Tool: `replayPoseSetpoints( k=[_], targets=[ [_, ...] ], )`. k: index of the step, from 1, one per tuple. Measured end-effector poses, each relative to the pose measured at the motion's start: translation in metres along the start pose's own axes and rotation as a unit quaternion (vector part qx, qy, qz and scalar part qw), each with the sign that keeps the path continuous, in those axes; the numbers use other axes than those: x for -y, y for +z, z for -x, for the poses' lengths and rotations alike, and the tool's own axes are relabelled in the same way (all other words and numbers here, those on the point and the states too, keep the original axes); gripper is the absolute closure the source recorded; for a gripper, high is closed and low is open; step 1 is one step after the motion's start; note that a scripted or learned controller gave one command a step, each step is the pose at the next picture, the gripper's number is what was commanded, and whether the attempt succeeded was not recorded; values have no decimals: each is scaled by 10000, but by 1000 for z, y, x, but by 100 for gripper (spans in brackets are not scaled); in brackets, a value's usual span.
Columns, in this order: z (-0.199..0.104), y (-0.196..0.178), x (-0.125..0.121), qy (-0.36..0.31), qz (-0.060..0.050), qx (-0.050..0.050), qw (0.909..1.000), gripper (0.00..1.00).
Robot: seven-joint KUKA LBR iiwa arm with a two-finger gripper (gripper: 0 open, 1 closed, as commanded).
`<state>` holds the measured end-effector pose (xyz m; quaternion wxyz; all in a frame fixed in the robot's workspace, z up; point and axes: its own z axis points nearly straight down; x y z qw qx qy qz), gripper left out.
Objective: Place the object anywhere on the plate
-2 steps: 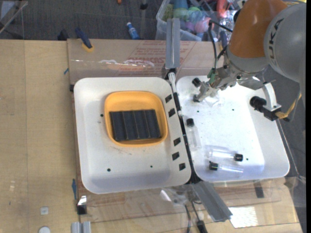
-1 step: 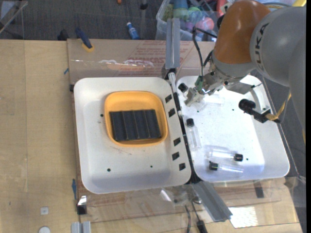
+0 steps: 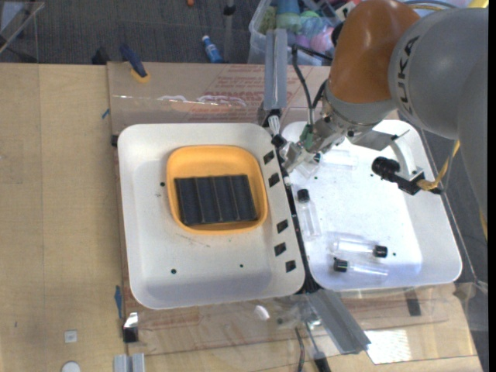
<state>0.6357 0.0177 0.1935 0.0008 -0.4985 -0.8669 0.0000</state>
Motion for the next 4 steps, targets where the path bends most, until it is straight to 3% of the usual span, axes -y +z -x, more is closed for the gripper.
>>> replayPoseSetpoints(
  k=[1,2,3,4],
  targets=[
    [-12,5,-20,-793,21,16,9969,100],
    [-12,4,-20,-793,24,16,9968,0],
    [-4,8,-32,-708,27,15,9975,0],
    [-17,-15,-35,-589,29,15,9983,0]
  ],
)
